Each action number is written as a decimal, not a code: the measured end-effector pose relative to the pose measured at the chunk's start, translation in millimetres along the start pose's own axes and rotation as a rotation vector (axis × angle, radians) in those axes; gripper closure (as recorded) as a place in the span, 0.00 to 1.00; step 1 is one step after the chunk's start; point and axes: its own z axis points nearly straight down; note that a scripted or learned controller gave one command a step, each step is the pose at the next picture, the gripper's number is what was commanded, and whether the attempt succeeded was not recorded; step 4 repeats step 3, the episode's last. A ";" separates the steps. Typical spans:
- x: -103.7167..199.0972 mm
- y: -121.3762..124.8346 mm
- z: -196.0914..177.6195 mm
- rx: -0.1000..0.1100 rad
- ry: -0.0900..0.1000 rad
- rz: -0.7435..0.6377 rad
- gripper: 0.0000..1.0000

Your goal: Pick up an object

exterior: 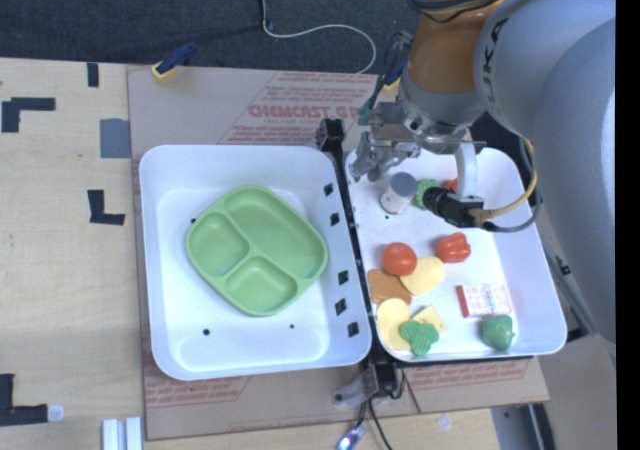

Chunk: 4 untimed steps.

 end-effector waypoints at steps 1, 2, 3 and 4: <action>42.2 22.4 19.0 0.002 -0.001 0.001 1.00; 72.2 42.4 5.2 -0.001 0.000 0.001 1.00; 81.0 44.9 22.2 0.002 -0.003 0.004 1.00; 81.0 44.9 22.2 0.002 -0.003 0.004 1.00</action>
